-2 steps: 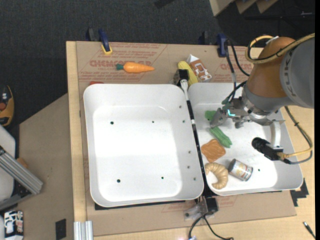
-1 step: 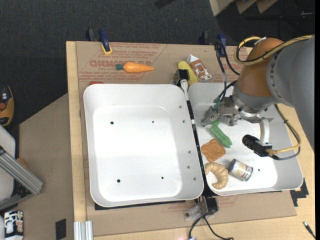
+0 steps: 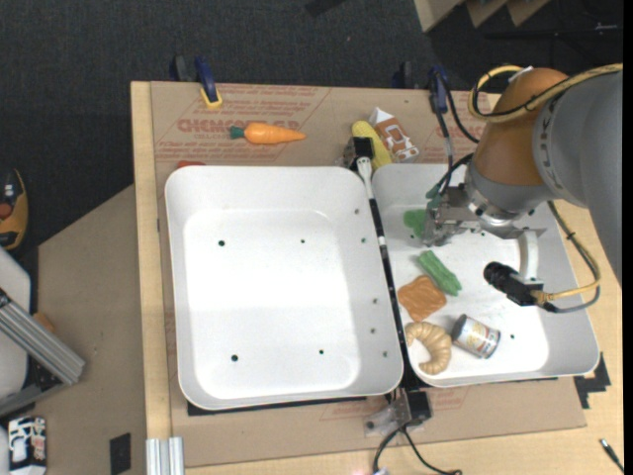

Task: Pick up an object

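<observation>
The tabletop point(image 3: 148, 265) is a flat brown board printed with faded red lettering, clamped at its upper edge. Two shallow white bins with rounded corners and smooth matte floors sit on it, touching along a dark seam. The left bin point(image 3: 272, 285) fills the middle of the frame and offers wide open floor. The right bin point(image 3: 569, 339) is smaller and crowded. The arm point(image 3: 554, 117), smooth grey metal with a glossy orange band, comes in from the upper right and covers that bin's upper part.

Along the right bin's lower edge lie a curved golden croissant point(image 3: 430, 346) and, just beside it, a small metal can point(image 3: 477, 336) on its side. Above them sits a flat orange-brown slice point(image 3: 422, 297), touching a long green pod-shaped piece point(image 3: 438, 271). A second green object point(image 3: 415, 222) lies near the bin's left wall.

The tool point(image 3: 438, 218) hangs right over that green object; whether it is apart or together cannot be told. Outside the bins, at upper centre, rest a plastic carrot point(image 3: 269, 135) and a small printed box point(image 3: 396, 139).
</observation>
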`<action>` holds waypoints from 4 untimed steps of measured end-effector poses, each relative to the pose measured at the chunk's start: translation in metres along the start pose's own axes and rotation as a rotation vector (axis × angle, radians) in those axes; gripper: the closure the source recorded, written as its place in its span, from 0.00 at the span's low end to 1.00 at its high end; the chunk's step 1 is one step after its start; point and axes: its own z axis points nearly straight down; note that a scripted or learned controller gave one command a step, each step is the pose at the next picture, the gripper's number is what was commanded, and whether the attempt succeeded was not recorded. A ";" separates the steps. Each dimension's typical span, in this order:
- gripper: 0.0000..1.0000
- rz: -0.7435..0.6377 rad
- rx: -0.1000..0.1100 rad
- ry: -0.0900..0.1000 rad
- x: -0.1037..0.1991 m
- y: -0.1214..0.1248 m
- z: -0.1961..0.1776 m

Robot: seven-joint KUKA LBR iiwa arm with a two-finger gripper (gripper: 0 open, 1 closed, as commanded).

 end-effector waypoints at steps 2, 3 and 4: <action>1.00 0.002 0.003 -0.001 -0.055 0.014 0.011; 1.00 -0.014 -0.011 0.005 0.069 0.065 -0.098; 1.00 -0.008 -0.015 0.004 0.110 0.064 -0.240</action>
